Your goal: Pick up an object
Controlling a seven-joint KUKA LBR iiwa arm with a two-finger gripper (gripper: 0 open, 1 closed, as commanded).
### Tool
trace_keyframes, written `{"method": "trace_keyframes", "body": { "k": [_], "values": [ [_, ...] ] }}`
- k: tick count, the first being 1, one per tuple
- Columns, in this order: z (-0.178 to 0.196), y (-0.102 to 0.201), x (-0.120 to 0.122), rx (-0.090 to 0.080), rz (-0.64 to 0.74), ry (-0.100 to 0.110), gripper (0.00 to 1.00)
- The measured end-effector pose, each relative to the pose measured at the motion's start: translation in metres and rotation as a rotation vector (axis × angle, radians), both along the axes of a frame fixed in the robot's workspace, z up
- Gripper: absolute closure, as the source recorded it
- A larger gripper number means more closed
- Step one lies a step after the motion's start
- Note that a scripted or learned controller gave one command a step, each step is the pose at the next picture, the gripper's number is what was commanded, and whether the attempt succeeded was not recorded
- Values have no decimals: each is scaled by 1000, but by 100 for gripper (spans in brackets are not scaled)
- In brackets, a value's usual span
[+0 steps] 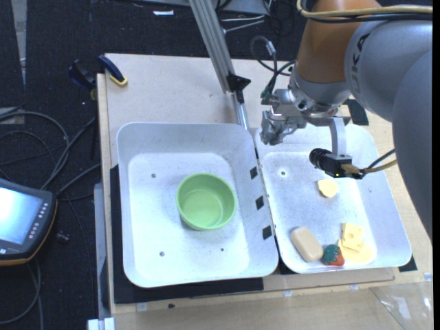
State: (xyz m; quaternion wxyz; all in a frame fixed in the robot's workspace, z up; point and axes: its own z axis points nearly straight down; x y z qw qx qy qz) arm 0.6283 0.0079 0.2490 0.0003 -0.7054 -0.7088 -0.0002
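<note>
The green bowl sits mid-floor in the left bin, well apart from everything else. Right of it, in the other bin, lie a tan bread roll, a strawberry, a cheese slice and a small yellow piece (toy food). The gripper hangs up and right of the bowl, above the far end of the divide, nothing between its fingers.

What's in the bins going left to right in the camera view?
Green bowl → tan bread roll → pale yellow piece → small red toy with a green top → yellow cheese wedge.
</note>
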Motion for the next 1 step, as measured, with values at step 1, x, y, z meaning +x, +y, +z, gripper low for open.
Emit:
{"method": "trace_keyframes", "body": {
  "k": [1],
  "values": [
    [0,59,3,0,0,0,100]
  ]
}}
